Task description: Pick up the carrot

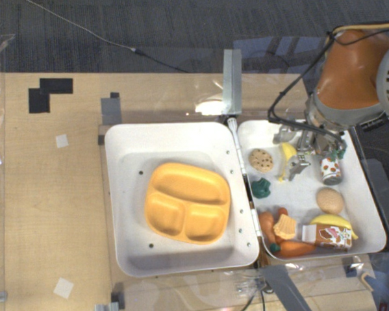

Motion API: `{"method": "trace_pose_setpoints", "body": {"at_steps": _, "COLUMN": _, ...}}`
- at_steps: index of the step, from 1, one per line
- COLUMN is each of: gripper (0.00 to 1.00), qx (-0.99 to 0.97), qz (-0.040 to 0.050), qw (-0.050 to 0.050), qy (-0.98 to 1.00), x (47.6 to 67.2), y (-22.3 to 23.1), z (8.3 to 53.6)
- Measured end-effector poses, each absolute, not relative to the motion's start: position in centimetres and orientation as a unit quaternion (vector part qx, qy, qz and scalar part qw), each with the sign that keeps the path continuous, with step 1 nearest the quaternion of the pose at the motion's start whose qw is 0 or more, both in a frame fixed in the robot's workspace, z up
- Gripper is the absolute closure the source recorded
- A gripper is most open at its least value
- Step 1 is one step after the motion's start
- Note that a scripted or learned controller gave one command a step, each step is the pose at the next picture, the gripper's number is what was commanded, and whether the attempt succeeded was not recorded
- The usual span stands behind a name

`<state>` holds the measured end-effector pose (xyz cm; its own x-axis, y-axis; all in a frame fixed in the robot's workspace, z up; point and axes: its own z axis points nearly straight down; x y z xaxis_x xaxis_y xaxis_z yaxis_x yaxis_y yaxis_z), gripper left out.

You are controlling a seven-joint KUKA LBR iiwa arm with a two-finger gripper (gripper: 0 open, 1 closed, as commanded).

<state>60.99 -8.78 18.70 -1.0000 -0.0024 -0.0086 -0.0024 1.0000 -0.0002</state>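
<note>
Gripper: hangs in the upper part of the right bin, below the orange band of the arm. I cannot tell from here how it is set; metal parts and dark cables blur together. I see nothing pinched in it.

Just beside it, left: a yellow banana-like piece, and further left a round cookie, flat, tan, dark-spotted. Just right: a small printed can, upright.

Below, mid-bin: a dark green lumpy item near the left wall; a smooth beige egg-like shape toward the right.

Carrot: lower part of the right bin, along the bottom wall, lying flat, orange, smooth and tapered. A second orange-red elongated item lies just above and to its left. A pale orange wedge rests over where they meet. A printed carton lies touching the carrot's right end, a yellow piece just above it.

My judgement: the target is crowded into the corner, well apart from the gripper, so the approach is not yet made and neighbours may hinder it.

Left bin: white, shallow, rounded corners, holding a yellow divided plate, glossy plastic, three compartments.

Bench: pale wood grain.
</note>
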Motion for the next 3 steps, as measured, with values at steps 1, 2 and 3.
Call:
{"method": "trace_pose_setpoints", "body": {"at_steps": 1, "gripper": 0.0, "qx": -0.003, "qz": -0.0017, "qw": 0.014, "qy": 1.0, "x": 54.5, "y": -10.0, "z": 10.6}}
{"method": "trace_pose_setpoints", "body": {"at_steps": 2, "gripper": 0.0, "qx": 0.038, "qz": -0.0003, "qw": 0.01, "qy": 0.999, "x": 49.9, "y": -8.5, "z": 9.0}}
{"method": "trace_pose_setpoints", "body": {"at_steps": 3, "gripper": 0.0, "qx": 0.057, "qz": -0.0003, "qw": 0.008, "qy": 0.998, "x": 58.7, "y": -11.1, "z": 13.5}}
